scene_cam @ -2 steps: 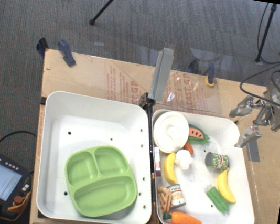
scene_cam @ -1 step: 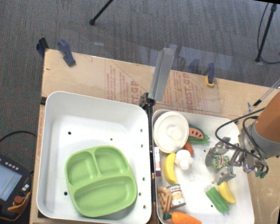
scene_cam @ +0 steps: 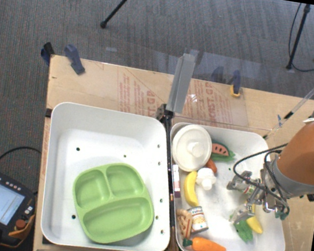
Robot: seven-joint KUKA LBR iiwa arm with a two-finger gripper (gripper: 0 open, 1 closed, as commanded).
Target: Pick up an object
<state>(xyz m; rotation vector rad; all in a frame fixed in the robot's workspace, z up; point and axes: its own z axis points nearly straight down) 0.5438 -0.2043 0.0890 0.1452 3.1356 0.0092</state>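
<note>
Carrot (scene_cam: pixel 206 245), one; banana (scene_cam: pixel 190 188), one; green divided plate (scene_cam: pixel 113 203), one.

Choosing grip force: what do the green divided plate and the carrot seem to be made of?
Green divided plate: probably hard moulded plastic, with a uniform colour, smooth compartments and a soft sheen. Carrot: likely a plastic toy, flat even orange with a green tip; foam or rubber can't be excluded.

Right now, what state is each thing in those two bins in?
Green plate: flat, right side up, in the left bin.
White bowl: upside down, at the back of the right bin.
Banana: lying flat.
Carrot: lying on its side along the front wall.
Small can: tipped over.
Gripper: low over the right bin, beside a yellow and green toy.
</note>
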